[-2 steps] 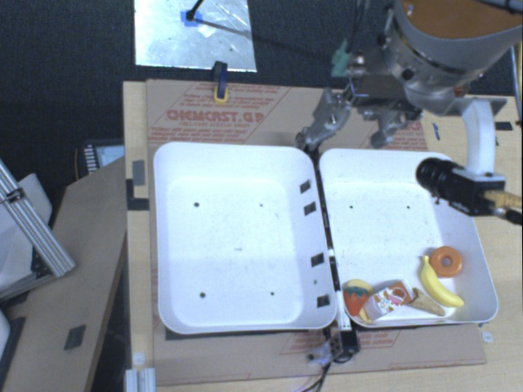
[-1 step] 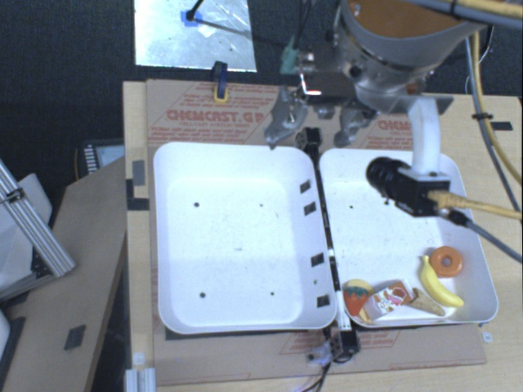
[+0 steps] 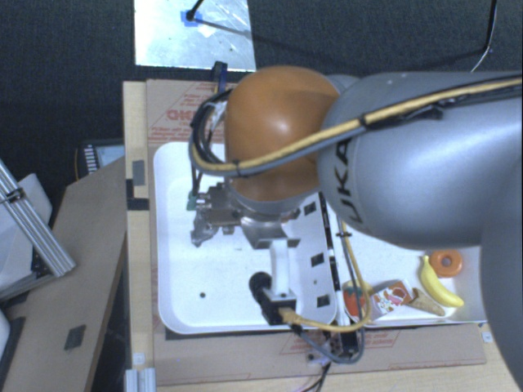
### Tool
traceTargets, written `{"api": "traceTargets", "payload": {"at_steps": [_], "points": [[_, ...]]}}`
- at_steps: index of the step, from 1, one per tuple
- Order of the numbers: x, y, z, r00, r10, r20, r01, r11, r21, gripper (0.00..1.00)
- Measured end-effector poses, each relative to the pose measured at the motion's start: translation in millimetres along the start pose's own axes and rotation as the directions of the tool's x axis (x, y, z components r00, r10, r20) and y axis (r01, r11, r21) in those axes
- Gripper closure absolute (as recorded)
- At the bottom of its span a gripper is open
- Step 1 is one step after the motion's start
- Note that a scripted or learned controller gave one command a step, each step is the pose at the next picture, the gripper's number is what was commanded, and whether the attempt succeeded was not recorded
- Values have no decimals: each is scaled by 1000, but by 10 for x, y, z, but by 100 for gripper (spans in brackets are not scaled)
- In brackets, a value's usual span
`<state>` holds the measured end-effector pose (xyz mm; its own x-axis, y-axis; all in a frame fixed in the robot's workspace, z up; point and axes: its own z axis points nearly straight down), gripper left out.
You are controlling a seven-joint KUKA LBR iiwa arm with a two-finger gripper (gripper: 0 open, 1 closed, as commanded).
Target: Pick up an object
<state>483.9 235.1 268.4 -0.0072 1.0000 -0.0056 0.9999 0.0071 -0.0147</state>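
My gripper point(image 3: 204, 223) hangs low over the left white bin point(image 3: 176, 300), near the middle of the bin floor, and nothing shows in its grip. The arm's orange band and grey body hide most of both bins. At the front of the right bin lie a yellow banana point(image 3: 441, 284), an orange ring point(image 3: 446, 261), a red and white packet point(image 3: 389, 296), a tan cone-shaped piece point(image 3: 426, 304) and a small red object point(image 3: 352, 300) partly behind the cable.
Both bins rest on a cardboard sheet point(image 3: 172, 113) on the bench. A shiny metal plate point(image 3: 192, 23) lies beyond the bins at the back. Aluminium framing point(image 3: 33, 227) stands at the far left.
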Motion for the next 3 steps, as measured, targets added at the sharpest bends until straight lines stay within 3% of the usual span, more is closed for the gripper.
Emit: {"api": "traceTargets", "payload": {"at_steps": [1,2,3], "points": [[-20,805,-108,1000,8,-7,-8,1000,-21,0],[-24,939,-1346,1000,4,-11,-4,1000,-30,0],[-18,293,-2385,1000,0,-13,0,1000,-26,0]]}}
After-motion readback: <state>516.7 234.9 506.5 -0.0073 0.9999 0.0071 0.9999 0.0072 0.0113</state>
